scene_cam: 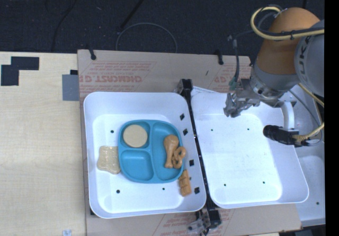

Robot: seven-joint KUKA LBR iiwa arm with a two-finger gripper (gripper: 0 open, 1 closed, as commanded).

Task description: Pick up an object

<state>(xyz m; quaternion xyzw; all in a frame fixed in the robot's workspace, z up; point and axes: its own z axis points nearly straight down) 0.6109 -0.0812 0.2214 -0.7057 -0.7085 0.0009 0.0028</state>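
A blue divided plate (139,168) lies in the left bin (100,118). A round tan cookie (134,136) rests in its upper left section, and a tan pretzel-like piece (174,151) lies in its right section. A pale bread slice (109,159) sits just left of the plate on the bin floor. A small brown piece (184,182) lies by the plate's lower right corner. My gripper (233,108) hangs over the far edge of the right bin (249,161), well away from all these objects, with nothing seen in it.
A black divider (194,145) runs between the two bins. A cardboard sheet (137,73) lies under them. A black cylindrical part (279,134) of the arm sticks out over the right bin's right side. Cables lie on the dark floor behind the bench.
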